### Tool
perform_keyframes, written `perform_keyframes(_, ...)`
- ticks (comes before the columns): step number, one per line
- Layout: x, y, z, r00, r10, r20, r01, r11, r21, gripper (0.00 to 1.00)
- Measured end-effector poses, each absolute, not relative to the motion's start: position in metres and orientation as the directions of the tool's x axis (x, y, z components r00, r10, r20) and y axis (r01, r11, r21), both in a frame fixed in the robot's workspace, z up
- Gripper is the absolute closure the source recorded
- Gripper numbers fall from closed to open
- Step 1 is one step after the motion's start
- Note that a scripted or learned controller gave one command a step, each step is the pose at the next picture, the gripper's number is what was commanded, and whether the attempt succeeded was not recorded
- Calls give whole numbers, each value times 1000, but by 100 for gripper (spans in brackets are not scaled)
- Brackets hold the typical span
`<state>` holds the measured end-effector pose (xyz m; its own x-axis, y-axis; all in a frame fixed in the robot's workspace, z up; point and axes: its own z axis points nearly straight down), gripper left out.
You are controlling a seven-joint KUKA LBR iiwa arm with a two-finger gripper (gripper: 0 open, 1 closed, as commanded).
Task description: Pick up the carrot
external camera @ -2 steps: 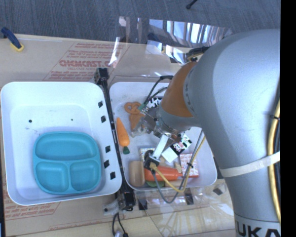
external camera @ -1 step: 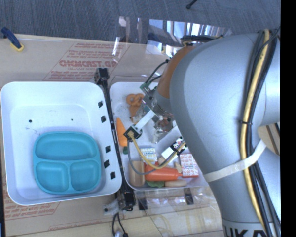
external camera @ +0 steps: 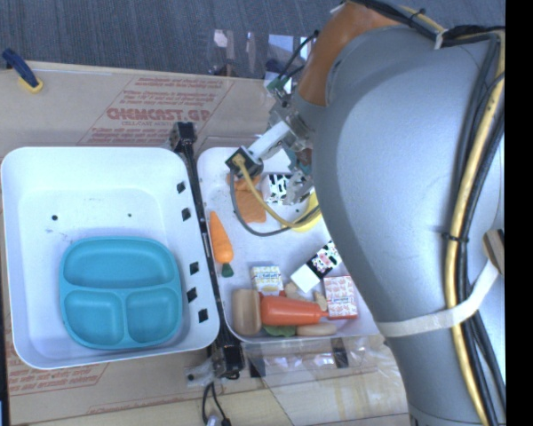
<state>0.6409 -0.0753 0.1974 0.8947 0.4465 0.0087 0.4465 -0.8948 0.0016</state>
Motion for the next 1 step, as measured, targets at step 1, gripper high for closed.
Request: perform_keyframes(1, 620, -89, 91, 824, 566, -2, 566, -824, -6, 0)
